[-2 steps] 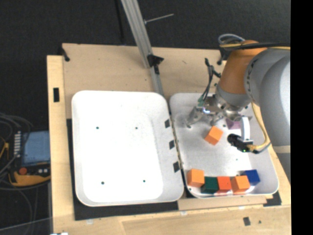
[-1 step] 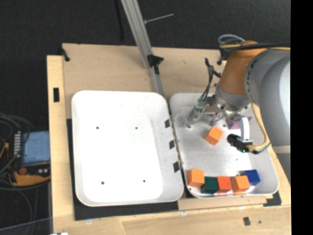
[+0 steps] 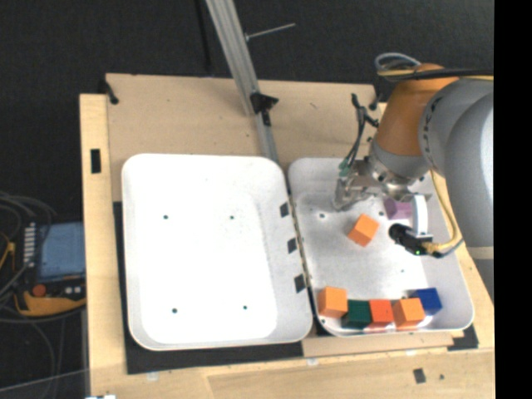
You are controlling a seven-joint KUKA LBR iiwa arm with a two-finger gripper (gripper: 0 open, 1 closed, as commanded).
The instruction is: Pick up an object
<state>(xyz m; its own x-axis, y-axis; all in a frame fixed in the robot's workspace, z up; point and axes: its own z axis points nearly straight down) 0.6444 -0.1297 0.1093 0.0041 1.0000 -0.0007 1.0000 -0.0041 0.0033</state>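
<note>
Orange block [image 3: 362, 229] lies just below the hand [image 3: 347, 191].

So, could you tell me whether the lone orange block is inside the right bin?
Inside: the orange block lies on the right bin's floor, apart from the blocks along its near wall.

Wooden bench [image 3: 191, 123] on dark floor [image 3: 83, 23], cables [image 3: 25, 248] left.

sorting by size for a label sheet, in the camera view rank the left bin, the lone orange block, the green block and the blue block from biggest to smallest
1. left bin, by far the largest.
2. lone orange block.
3. blue block and green block: they look about alike, and the green one is partly hidden, so no ranking.
</note>
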